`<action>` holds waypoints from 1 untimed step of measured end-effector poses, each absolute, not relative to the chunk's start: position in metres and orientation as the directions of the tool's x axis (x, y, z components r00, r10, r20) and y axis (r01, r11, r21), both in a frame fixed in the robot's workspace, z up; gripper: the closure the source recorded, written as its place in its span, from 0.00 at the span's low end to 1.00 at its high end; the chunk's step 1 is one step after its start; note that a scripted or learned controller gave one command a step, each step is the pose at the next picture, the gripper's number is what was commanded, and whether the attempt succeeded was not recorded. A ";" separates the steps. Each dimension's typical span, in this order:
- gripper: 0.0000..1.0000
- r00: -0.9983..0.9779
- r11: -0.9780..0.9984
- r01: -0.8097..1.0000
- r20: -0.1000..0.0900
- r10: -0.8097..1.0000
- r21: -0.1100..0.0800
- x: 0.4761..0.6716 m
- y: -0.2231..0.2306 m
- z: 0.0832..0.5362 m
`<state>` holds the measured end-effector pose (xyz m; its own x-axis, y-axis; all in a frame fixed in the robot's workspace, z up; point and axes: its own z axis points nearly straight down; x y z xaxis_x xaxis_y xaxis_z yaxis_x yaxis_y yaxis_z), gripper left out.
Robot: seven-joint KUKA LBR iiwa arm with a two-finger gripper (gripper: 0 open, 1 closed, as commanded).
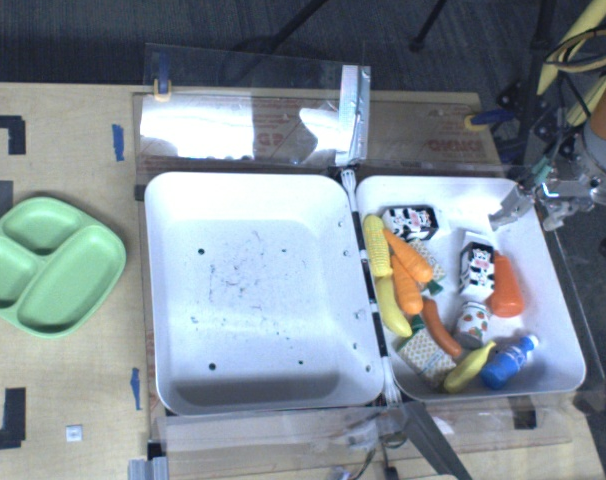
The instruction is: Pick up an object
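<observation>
From the overhead camera, the grey two-finger gripper point(515, 208) hangs over the upper right corner of the right-hand shallow white plastic bin point(558, 313), above bare floor and apart from the toys. Whether it is apart or together I cannot tell; nothing visibly sits in it.

The candidates for picking are crowded along that bin's left side and bottom, probably because they were tipped in loose:
- a yellow plastic corn cob point(377, 245) against the dividing wall
- an orange plastic carrot point(411, 257) leaning across it
- a black-and-white cow-patterned box point(411, 222) near the top
- a small white cow-printed carton point(476, 268) touching an orange cone-shaped toy point(505, 285)
- a blue plastic bottle point(506, 362) beside a yellow banana point(470, 365) at the bottom

The left-hand white bin point(173, 298) lies alongside, and a green divided plate point(3, 278) rests on the bench, well apart
</observation>
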<state>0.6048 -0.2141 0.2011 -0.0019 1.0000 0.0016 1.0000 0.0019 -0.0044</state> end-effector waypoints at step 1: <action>0.00 -0.223 0.223 0.975 0.006 0.975 -0.004 0.611 -0.213 0.111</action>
